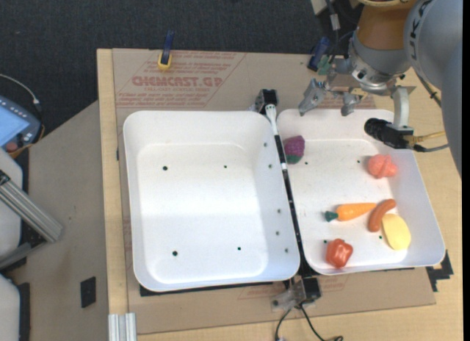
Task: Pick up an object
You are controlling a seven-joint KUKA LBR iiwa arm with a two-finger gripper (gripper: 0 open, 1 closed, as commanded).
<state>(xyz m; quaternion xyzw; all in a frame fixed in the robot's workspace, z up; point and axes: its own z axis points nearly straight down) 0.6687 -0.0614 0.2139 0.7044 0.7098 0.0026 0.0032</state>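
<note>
Toy foods lie scattered in the right bin point(418, 178), right half of frame: purple grape bunch point(294, 148) upper left, pink piece point(381, 166), carrot point(354, 212), sausage point(380, 214), yellow piece point(396, 231), red pepper point(338, 253) at bottom. Gripper point(331, 102) hovers over the bin's upper rim, fingers spread, gripping nothing. Left bin point(147, 148) adjoins it.

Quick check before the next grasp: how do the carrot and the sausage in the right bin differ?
The carrot is orange, tapered, with a dark green tip at its left end; the sausage is darker red-brown, blunt at both ends. The carrot lies nearly level across the right bin; the sausage lies on a diagonal. The carrot looks longer and slimmer. Both are elongated toy foods lying flat, and their near ends meet.
</note>
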